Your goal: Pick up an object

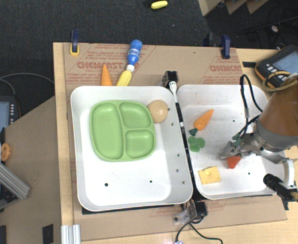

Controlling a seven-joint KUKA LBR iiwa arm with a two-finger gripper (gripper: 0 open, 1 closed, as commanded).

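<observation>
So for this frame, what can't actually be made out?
- Gripper: too small and cluttered in the camera view to tell whether it grips the red object beneath it.
- Red object: partly covered by the gripper; identity unclear.
- Arm: cut off by the right edge.
- Green toy: too small to identify.

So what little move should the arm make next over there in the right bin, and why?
Probably close and lift straight up a little. The gripper sits low in the right bin, right at a small red object, well apart from the yellow block, so a short lift would show whether it has caught.
</observation>
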